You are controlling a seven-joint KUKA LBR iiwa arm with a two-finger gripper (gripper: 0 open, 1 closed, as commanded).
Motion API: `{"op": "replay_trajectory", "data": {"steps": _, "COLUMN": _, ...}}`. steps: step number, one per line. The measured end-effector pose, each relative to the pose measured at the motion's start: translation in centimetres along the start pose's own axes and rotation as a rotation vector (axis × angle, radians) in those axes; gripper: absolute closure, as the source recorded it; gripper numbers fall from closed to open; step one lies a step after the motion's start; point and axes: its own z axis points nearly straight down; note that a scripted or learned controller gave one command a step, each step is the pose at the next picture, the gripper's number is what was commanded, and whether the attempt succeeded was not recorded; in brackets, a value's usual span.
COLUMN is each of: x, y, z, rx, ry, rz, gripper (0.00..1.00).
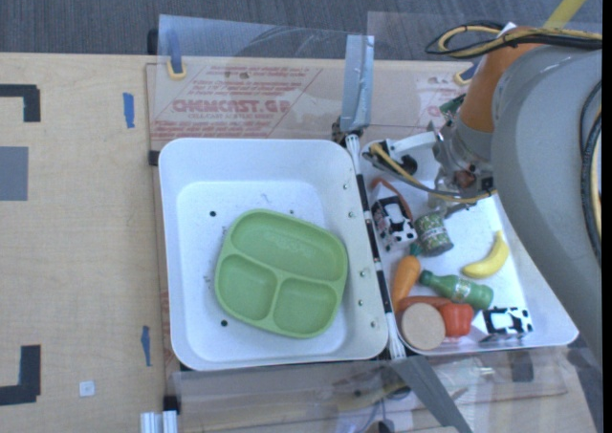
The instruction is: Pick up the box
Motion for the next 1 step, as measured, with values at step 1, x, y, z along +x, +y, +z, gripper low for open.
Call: {"op": "replay_trajectory", "data": {"steps": 1, "x": -1.08, "y": -2.33, "z": -10.07, "rx": -0.004, "ry": 0.006, "rz": -0.002, "gripper": 1.0}}
